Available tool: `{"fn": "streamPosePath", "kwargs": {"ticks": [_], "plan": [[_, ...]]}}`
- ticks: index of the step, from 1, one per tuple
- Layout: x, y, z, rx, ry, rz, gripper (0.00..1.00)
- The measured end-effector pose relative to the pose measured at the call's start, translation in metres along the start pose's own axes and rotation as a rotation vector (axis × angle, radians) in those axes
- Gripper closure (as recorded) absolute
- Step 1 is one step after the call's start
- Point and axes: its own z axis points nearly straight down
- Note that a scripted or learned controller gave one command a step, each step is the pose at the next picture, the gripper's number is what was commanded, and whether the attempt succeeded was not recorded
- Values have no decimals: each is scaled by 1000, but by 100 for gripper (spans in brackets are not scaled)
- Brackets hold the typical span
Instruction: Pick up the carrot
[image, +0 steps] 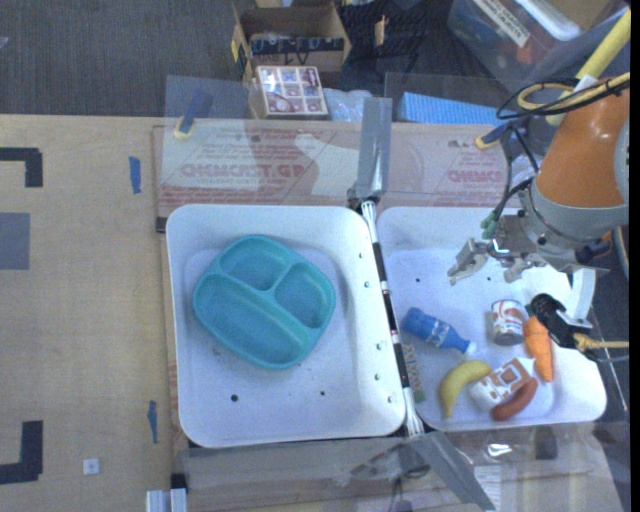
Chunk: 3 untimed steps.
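The carrot (540, 349) is orange and lies lengthwise near the right edge of the right bin (425, 250). It rests beside a small can (507, 321). My gripper (490, 262) hovers over the upper middle of that bin, up and to the left of the carrot and apart from it. Its fingers (463, 264) are spread open with nothing between them.
Also in the right bin are a blue bottle (435, 331), a banana (459, 384) and a red-and-white sausage toy (507, 390). A teal divided plate (264, 301) lies in the left bin (200, 400). Cardboard boxes stand beyond the bins.
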Motion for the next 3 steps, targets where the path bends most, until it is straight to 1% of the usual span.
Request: {"fn": "streamPosePath", "kwargs": {"ticks": [1, 2, 3], "plan": [[-19, -60, 37, -1, 0, -91, 0], [1, -81, 111, -7, -2, -235, 0], [-29, -90, 111, -12, 1, -137, 0]]}}
